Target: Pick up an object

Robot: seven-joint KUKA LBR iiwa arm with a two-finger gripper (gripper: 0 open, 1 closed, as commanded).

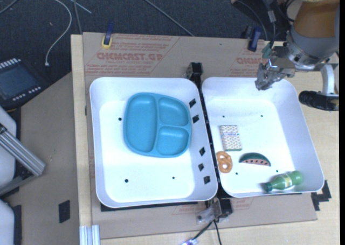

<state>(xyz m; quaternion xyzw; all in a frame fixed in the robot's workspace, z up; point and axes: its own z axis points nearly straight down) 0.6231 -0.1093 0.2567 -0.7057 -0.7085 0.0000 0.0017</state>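
The right bin [302, 131] holds the candidates near its front: green bottle [283, 181], patterned card [230, 137], watermelon slice [254, 159], pretzel [224, 161]. The gripper [266, 81] hangs above the rear rim, holding nothing; jaw opening cannot be judged. Centre over one object before descending.

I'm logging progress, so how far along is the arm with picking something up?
Nothing looks picked yet. The gripper hovers at the right white bin's far edge. The patterned square card, brown pretzel, watermelon slice toy and green bottle all lie in that bin. Descending and grasping remain.
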